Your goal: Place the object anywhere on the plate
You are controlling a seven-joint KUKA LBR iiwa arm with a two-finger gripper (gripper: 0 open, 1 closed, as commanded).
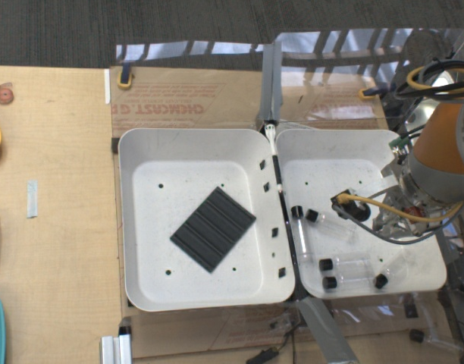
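Observation:
A dark grey ribbed plate (214, 228) lies flat and turned diagonally in the middle of the left bin (133, 203). Several clear plastic tubes with black caps lie in the right bin (330, 154). One tube (299, 233) runs along its left wall, and others (352, 270) lie near its front edge. A small black cap (312, 216) sits close to the first tube. My gripper (371, 215) hangs low over the right half of the right bin, partly masked by yellow and black cables. It is just right of the tubes and well away from the plate.
The grey arm with its orange band (441, 146) comes in over the right bin's right edge. A metal divider (271, 89) runs between the bins at the back. Cardboard (186, 105) lies beneath them. The wooden bench (50, 203) extends to the left.

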